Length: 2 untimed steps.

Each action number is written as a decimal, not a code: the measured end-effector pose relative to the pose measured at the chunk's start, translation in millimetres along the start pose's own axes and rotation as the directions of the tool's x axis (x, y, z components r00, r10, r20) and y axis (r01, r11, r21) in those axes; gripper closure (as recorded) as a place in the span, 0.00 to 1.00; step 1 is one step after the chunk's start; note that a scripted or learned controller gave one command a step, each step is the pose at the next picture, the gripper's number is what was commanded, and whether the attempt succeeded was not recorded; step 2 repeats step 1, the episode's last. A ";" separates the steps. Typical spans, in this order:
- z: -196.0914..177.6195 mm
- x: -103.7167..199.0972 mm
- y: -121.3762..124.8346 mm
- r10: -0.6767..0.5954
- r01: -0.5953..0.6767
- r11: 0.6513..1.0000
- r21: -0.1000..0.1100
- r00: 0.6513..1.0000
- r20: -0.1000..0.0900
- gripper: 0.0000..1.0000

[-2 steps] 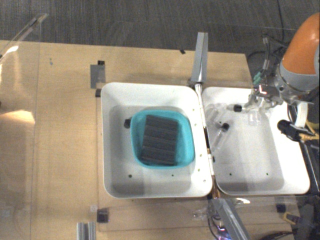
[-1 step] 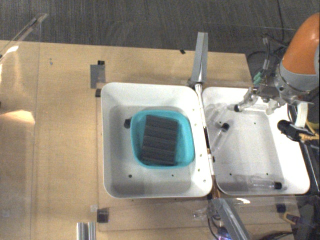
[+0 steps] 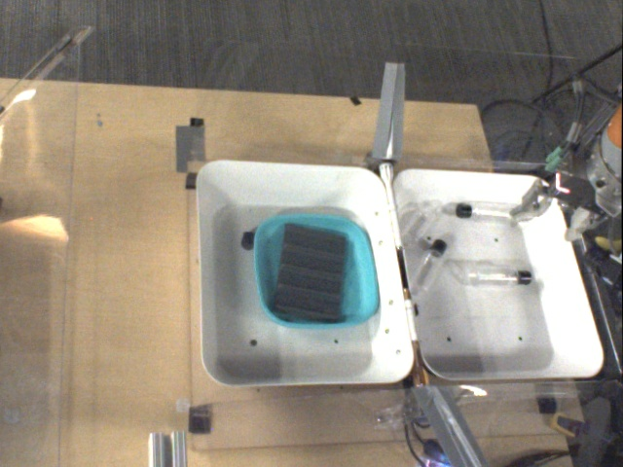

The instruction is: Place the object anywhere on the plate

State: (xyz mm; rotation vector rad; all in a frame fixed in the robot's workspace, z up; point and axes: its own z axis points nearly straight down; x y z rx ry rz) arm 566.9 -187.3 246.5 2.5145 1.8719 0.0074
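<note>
plate (image 3: pixel 362 251): teal, squarish, sits in the left bin (image 3: pixel 219 261), a bit toward that bin's far-right side.
object (image 3: pixel 311 272): dark grey ribbed block, lying flat on the plate, covering most of its middle (long side runs near to far, slightly tilted).
gripper (image 3: pixel 545 191): at the right bin's (image 3: pixel 506 343) far-right corner, over the rim, well apart from the block, with the divider between the bins lying between them.
gripper state: can't tell, too small and blurred at that corner.
arm (image 3: pixel 613 159): comes in at the right edge, orange band just visible.
right bin contents: three clear tubes with dark caps, one near the far edge (image 3: pixel 484 209), one by the left wall (image 3: pixel 428 254), one mid-right (image 3: pixel 498 277).
bench (image 3: pixel 107 290): tan wood under both bins.
</note>
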 end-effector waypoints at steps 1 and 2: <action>-72.0 -2.9 -32.1 0.101 -0.101 0.995 -0.003 0.995 0.000 0.00; -72.0 -2.9 -32.1 0.101 -0.101 0.995 -0.003 0.995 0.000 0.00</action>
